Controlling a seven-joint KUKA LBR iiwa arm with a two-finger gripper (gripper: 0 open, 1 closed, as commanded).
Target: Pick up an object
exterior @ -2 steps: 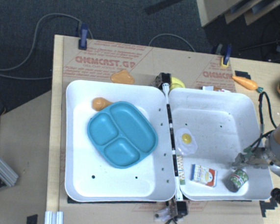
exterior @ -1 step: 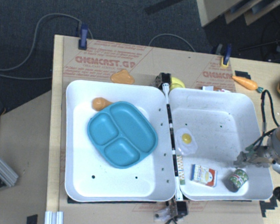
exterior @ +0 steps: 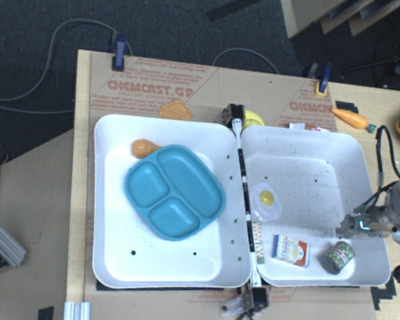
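Gripper [exterior: 360, 225] low over the right bin [exterior: 327, 150], close to its right wall. Impossible to tell how far open, or whether anything is held: the tip reads as a small dark cluster with a glint, its parts not separable.

Nearest candidate: small can [exterior: 339, 256], lying just below and slightly left of the gripper, apart from it, long axis tilted up toward it. Small carton [exterior: 290, 249] farther left on the bin floor, beside the can. Fried-egg toy [exterior: 266, 198] well left and a little above. Blue divided plate [exterior: 174, 190] and an orange lump [exterior: 143, 147] far left, in the other bin [exterior: 111, 203].

Likely move, judged from this: a short shift down-view onto the can.

Arm cut off at the right edge; can's label unreadable.
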